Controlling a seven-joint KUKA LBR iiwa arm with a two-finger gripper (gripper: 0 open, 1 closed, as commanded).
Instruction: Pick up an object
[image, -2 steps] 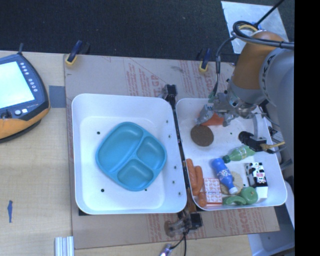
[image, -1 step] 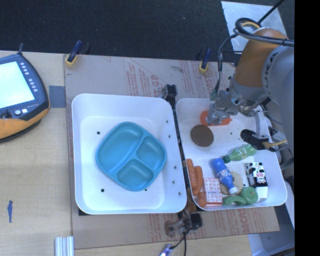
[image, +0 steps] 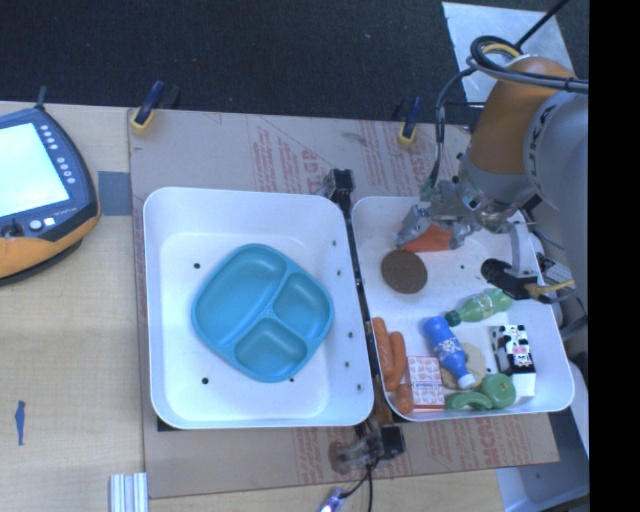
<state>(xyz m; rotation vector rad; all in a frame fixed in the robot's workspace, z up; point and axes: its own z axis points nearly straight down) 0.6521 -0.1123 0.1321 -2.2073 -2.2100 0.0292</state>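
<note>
Gripper (image: 437, 228) sits low in the right bin (image: 560, 340), near its top-left corner, w/ an orange-red object (image: 433, 240) right under the fingers. Looks like it's between them, but can't tell for sure if it's clamped or how wide the jaws are. Brown disc (image: 404, 271) lies just below. Further down: green bottle (image: 480, 304), blue bottle (image: 447, 350), black & white carton (image: 515, 352), green ring-shaped thing (image: 480, 397), hot dog (image: 391, 363) along the left wall, small patterned box (image: 425, 382) beside it. Left bin (image: 170, 300) holds a blue divided plate (image: 262, 312). Tablet-like controller (image: 35, 185) on the bench, far left.
</note>
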